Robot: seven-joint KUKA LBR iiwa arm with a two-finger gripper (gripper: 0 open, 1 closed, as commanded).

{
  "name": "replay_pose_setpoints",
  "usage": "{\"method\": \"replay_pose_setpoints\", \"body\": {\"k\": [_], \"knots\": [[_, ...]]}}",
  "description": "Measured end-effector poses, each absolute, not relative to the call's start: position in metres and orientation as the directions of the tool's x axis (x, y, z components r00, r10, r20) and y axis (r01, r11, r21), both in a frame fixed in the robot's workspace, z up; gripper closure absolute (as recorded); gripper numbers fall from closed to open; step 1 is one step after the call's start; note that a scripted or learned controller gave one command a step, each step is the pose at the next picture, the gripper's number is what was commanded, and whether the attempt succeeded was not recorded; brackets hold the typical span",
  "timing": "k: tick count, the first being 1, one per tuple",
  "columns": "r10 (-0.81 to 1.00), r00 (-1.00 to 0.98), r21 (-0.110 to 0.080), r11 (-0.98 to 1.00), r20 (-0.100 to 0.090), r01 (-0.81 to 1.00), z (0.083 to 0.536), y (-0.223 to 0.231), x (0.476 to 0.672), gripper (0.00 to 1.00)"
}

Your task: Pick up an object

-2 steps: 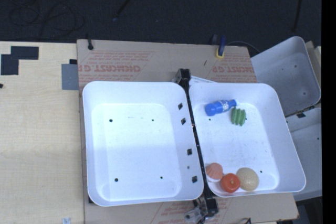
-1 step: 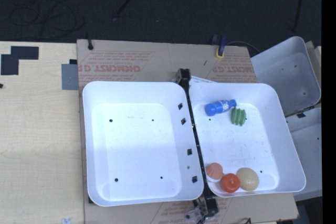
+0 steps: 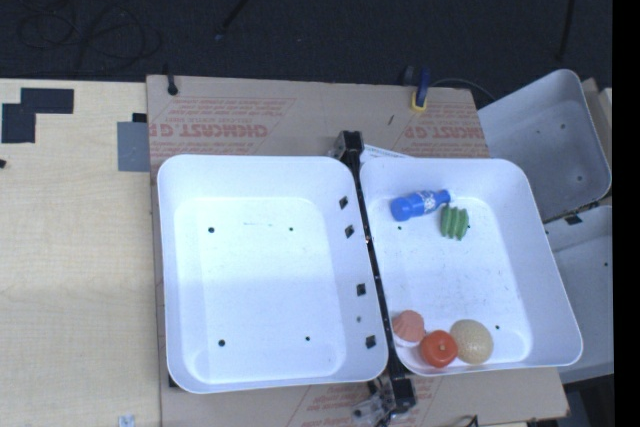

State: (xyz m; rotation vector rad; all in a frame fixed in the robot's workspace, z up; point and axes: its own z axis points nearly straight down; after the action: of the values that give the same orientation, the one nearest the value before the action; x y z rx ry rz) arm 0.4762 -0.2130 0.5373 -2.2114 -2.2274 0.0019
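The right bin [image 3: 520,215] holds several small objects. A blue bottle [image 3: 418,204] lies on its side near the bin's far edge. Just to its right sits a small green ridged piece [image 3: 455,222]. At the bin's near edge, three things cluster together: a pale pink round piece [image 3: 407,324], a red tomato-like ball [image 3: 438,348] and a beige ball [image 3: 472,340].
The left bin [image 3: 180,215] stands beside the right one, joined by a black divider with clips [image 3: 362,255]. Both rest on a cardboard sheet [image 3: 260,120]. A grey-white panel [image 3: 545,130] lies at the far right. A blue and yellow clamp [image 3: 421,87] sits at the cardboard's far edge.
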Motion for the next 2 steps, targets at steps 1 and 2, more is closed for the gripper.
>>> {"method": "replay_pose_setpoints", "body": {"k": [1, 2], "knots": [[1.000, -0.008, -0.003, 0.008, 0.001, 1.000, 0.5373, -0.2129, 0.4762, 1.00], [1.000, -0.008, -0.003, 0.008, 0.001, 1.000, 0.5373, -0.2130, 0.4762, 1.00]]}}
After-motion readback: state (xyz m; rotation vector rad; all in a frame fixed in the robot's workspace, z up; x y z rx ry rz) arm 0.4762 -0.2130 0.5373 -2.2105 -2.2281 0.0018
